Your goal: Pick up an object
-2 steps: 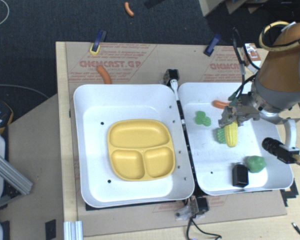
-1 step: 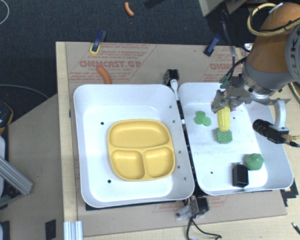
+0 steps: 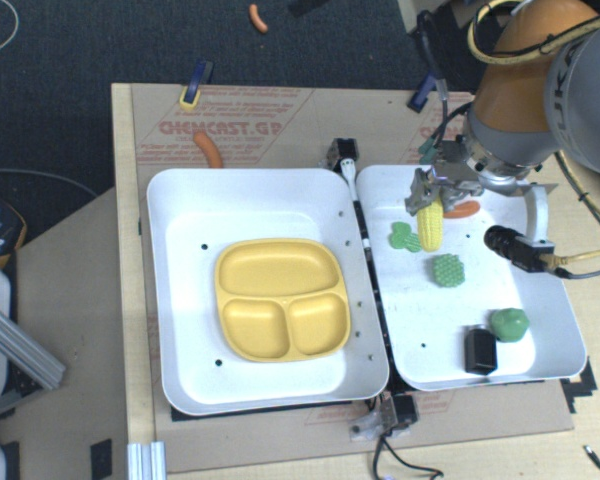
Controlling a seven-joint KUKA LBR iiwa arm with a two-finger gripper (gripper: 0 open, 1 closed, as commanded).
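Overhead, I could read red lettering, "GHEMCAST GP", on the brown board [image 3: 240,118] covering the table [image 3: 80,268]. My gripper [image 3: 427,200] sat over the far part of the right bin [image 3: 550,298], its fingers closed on the top end of a bumpy yellow corn cob [image 3: 430,228] that hung upright. Just left of the cob lay a leafy green piece [image 3: 405,237]; nearer was a knobbly green lump [image 3: 448,270], then a smooth green round object [image 3: 508,323] and a black block [image 3: 480,350]. The left bin [image 3: 170,298] held a glossy yellow three-compartment tray [image 3: 280,298].
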